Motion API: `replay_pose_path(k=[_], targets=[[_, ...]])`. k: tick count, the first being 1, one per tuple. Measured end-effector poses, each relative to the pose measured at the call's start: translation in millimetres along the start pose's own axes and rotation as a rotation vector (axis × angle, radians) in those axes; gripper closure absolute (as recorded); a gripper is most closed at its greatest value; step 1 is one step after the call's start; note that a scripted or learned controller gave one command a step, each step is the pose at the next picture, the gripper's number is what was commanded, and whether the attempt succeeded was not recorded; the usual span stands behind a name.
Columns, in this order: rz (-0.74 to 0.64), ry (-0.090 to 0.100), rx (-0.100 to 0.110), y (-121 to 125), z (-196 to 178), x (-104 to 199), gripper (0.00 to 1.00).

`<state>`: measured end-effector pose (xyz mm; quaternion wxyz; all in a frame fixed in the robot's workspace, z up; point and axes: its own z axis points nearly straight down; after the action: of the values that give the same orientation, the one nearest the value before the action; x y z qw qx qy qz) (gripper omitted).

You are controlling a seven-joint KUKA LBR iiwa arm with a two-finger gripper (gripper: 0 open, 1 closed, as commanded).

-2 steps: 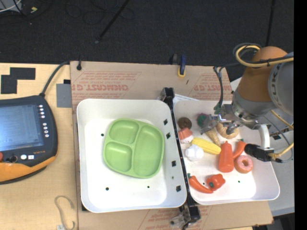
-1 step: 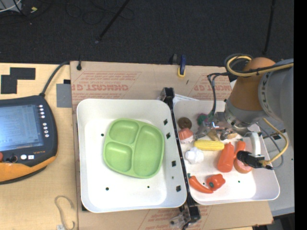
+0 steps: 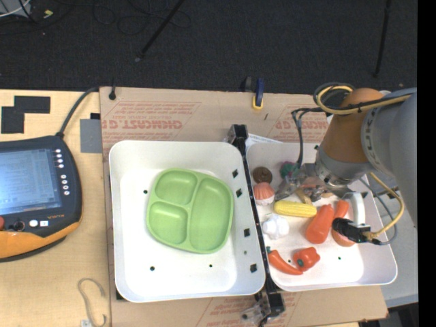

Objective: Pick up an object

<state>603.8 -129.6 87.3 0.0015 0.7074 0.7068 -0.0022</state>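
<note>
My gripper point(image 3: 304, 188) hangs low in the right bin point(image 3: 381, 268), under the orange band of the arm point(image 3: 344, 138). Its tip sits just above a yellow corn cob point(image 3: 295, 210), and whether they touch is not visible. An orange carrot point(image 3: 320, 225) lies to the right of the cob. A white garlic bulb point(image 3: 275, 227) and a pink and white piece point(image 3: 264, 193) lie to its left. A red pepper point(image 3: 307, 257) and an orange chili point(image 3: 282, 263) rest near the front wall. A brown round piece point(image 3: 262, 175) and a small green piece point(image 3: 290, 168) lie at the back.
The left bin point(image 3: 129, 251) holds a green divided plate point(image 3: 190, 211). A black divider point(image 3: 246, 203) runs between the bins. A teach pendant point(image 3: 34, 189) lies at the far left on the bench. Cables point(image 3: 381, 227) loop from the arm over the right bin's right side.
</note>
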Motion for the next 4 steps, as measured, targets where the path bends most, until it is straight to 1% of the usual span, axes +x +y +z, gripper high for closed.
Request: replay_pose_path(k=[1,2,3,4], targets=[[0.005,0.004,0.002,-1,-10,0,1.0],[-0.001,0.006,-0.003,7,-61,6,1.0],[0.001,0.005,-0.003,12,-106,-1,1.0],[-0.001,0.005,-0.002,12,-142,-3,1.0]])
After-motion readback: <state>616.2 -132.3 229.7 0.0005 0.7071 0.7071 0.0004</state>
